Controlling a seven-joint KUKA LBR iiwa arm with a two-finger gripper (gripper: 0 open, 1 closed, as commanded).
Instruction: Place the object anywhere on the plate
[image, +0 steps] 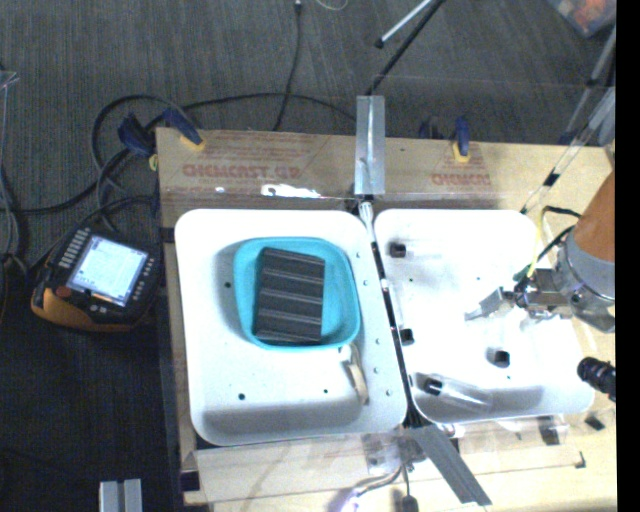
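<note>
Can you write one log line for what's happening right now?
dark ridged block: on teal plate | left bin | end effector: over right bin

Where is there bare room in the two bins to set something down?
Left bin: the teal plate carries a dark ribbed block; bare white floor runs below the plate, toward the near rim. Right bin: bare patch between the divider and the hand. It's crowded near the hand.
</note>
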